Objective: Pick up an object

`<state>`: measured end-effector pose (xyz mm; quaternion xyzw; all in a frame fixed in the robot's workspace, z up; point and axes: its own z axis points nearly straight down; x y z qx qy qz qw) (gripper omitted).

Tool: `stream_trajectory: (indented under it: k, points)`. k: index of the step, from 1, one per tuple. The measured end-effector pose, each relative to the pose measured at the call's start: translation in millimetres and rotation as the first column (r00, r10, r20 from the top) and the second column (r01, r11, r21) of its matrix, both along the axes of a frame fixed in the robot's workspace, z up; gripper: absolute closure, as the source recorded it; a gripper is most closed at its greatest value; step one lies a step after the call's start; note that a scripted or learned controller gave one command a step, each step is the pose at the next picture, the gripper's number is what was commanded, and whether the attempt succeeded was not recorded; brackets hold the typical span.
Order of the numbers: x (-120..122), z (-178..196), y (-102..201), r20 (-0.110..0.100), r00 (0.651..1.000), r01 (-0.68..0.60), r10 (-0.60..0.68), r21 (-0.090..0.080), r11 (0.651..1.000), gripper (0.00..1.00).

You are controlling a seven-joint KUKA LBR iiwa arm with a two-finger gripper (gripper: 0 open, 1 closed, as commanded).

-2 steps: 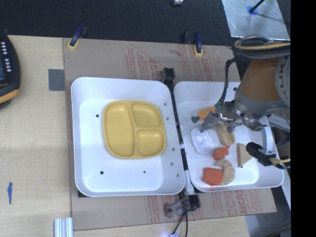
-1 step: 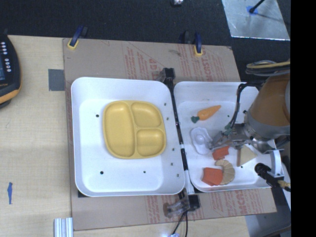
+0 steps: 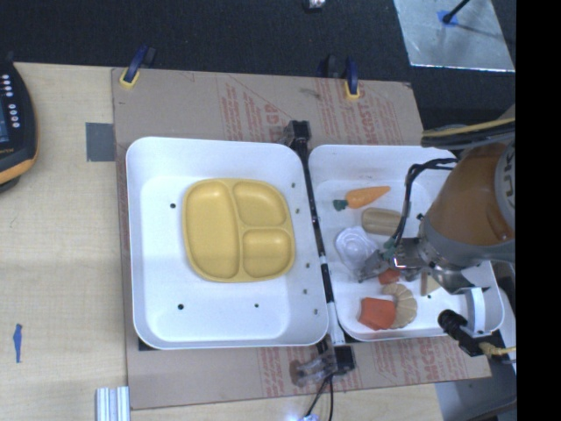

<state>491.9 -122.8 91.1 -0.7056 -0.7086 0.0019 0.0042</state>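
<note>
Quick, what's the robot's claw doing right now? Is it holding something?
End effector: low in the right bin among the toys; whether it is open, shut or holding anything cannot be told.

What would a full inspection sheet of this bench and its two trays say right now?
Surface: wooden bench under a brown cardboard sheet clamped at the far edge; two shallow white bins, left bin and right bin, sit side by side.
Job's things: right bin holds an orange toy carrot, a tan cylinder, a clear plastic cup, a red block and a beige ridged shell-like piece.
Clutter: yellow three-compartment plate in the left bin.
Grippers: tool low over the right bin; finger state unclear.
Cables: black cable along the arm.
Surroundings: black-and-orange handheld controller at the left edge; dark floor beyond.
</note>
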Motion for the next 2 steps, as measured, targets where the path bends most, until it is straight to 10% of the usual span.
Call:
stream_trajectory:
  k: [1,2]
  points:
    - [1.7,10.7,-2.5,0.004,1.000,-0.001,0.001,-0.003,1.000,1.00]
    - [46.7,132.2,79.1,0.020,1.000,-0.010,0.010,-0.001,1.000,1.00]
